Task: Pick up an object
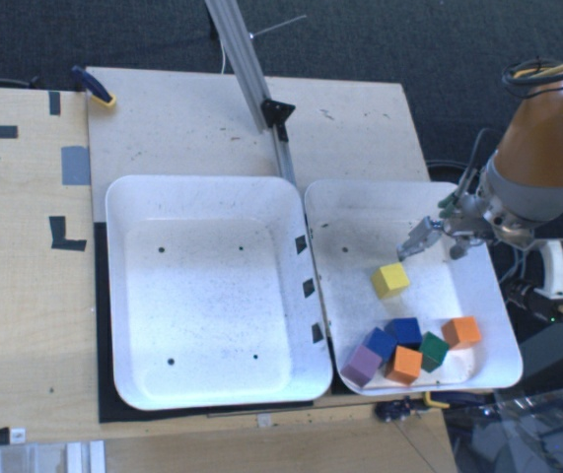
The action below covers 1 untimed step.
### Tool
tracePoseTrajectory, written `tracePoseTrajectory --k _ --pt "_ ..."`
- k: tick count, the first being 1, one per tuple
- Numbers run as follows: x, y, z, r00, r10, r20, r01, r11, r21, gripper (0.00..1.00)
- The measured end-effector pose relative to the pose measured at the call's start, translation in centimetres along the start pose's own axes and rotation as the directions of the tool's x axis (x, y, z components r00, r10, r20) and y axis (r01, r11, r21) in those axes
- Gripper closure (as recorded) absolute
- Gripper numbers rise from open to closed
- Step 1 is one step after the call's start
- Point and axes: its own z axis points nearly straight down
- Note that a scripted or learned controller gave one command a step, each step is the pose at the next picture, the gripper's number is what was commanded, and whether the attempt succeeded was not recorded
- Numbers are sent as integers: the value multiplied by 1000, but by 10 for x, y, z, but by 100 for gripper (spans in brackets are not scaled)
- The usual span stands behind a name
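blocks (409, 348) in right bin (360, 210)

My end effector (437, 239) hangs open over the right bin (345, 215), a yellow cube (392, 280) just below-left of it.

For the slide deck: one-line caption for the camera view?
Gripper poised over right bin, above yellow block; other blocks clustered at near edge.
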Motion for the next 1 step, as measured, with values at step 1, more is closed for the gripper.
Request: tracePoseTrajectory --k 1 --pt "-6 -9 51 1000 0 -1 0 1000 1 0"
